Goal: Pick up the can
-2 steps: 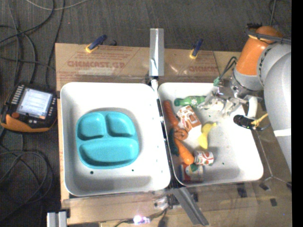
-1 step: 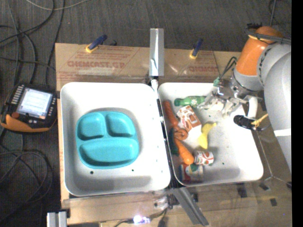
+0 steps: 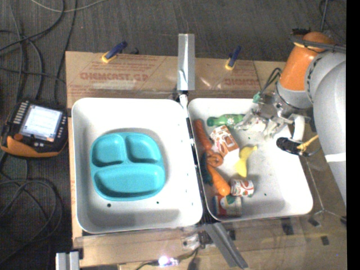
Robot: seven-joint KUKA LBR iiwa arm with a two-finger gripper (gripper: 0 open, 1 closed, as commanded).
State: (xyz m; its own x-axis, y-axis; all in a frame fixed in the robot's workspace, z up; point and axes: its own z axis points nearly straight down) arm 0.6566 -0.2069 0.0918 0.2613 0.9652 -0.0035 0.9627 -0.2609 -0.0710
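Left white bin (image 3: pixel 84 207): we note a turquoise three-compartment plastic tray (image 3: pixel 129 166).
Right white bin (image 3: pixel 292 190): orange carrots (image 3: pixel 209 157), green bottle (image 3: pixel 225 120), yellow banana (image 3: pixel 243 159).
Red-and-white metal can (image 3: pixel 242 188): lying near the right bin's near edge.
Gripper (image 3: pixel 260 118): over the far side; grip state we cannot tell.

grey arm (image 3: pixel 332 100), orange wrist band (image 3: pixel 295 69)

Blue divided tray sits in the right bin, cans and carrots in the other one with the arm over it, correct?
Not quite. The camera view shows the blue divided tray in the left bin, not the right. The cans and carrots lie in the right bin, with the gripper over its far side.
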